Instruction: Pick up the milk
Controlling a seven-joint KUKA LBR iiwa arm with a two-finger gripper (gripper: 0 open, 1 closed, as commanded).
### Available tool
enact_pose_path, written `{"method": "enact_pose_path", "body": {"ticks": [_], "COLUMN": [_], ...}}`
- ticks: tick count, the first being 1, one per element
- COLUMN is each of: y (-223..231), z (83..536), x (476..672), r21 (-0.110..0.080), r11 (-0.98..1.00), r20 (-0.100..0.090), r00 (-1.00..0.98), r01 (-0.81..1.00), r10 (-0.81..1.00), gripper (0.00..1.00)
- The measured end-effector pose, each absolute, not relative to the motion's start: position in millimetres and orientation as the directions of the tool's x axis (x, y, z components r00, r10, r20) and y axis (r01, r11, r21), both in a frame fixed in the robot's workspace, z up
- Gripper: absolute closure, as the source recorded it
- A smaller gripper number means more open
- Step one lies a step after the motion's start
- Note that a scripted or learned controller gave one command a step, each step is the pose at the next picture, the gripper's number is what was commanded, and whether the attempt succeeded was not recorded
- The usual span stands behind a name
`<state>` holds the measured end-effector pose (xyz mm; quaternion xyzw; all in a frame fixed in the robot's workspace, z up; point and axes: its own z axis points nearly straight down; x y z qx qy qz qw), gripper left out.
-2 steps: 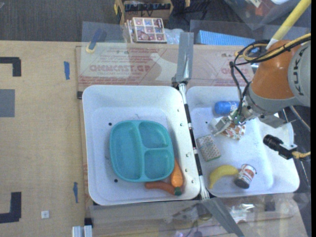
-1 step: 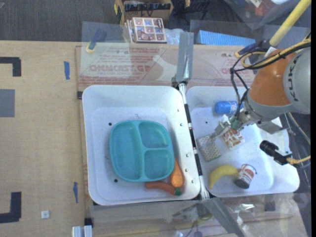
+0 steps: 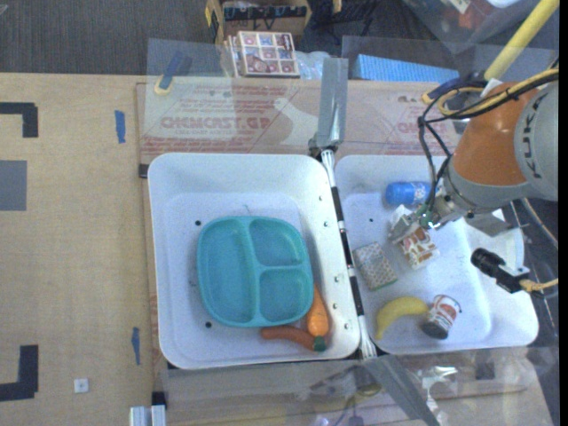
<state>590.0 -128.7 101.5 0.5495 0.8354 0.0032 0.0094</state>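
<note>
Right white bin [image 3: 510, 327]: the grey arm's two-finger gripper [image 3: 414, 226] hangs low in the bin's centre, directly over a small red-and-white milk carton [image 3: 421, 248] lying tilted on the floor; whether its fingers are parted or touching the carton cannot be told. A grey patterned box [image 3: 375, 265] lies just left of the carton, a blue cylinder [image 3: 405, 193] above it, and a yellow banana [image 3: 399, 312] and red-labelled can [image 3: 441, 315] below. Left white bin [image 3: 169, 238]: a teal divided tray [image 3: 256, 272] and an orange carrot [image 3: 318, 313].
</note>
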Motion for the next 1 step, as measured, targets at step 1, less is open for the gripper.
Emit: {"method": "enact_pose_path", "body": {"ticks": [1], "y": [-77.1], "z": [184.6], "x": [538.1], "r21": [0.001], "r11": [0.368], "r20": [-0.001], "r00": [-0.368], "r01": [0.93], "r10": [0.93], "gripper": [1.0]}}
